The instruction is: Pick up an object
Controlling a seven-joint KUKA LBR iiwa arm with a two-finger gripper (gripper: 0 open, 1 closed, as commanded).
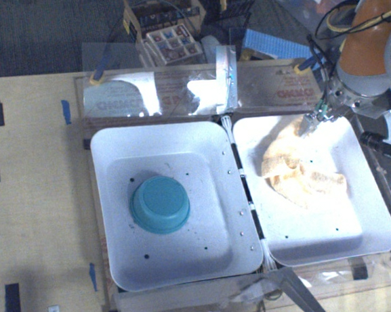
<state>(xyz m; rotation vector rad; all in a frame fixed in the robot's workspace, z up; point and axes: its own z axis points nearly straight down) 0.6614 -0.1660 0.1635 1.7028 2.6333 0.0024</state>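
Cloth (299,173), a crumpled tan piece, lies in the right bin (376,238), spread from near the bin's far edge toward its middle and closer to the wall shared with the left bin than to the outer wall. Its upper corner rises in a pale fold toward the far right corner of that bin. The gripper (310,124) hangs just above that far edge of the cloth, at the bin's far side; whether it is spread or pressed together cannot be told, and nothing can be made out in its grasp. The grey arm with its orange band (368,31) reaches in from the right. In the left bin (113,152) a teal bowl (160,203) sits upside down, left of that bin's centre.
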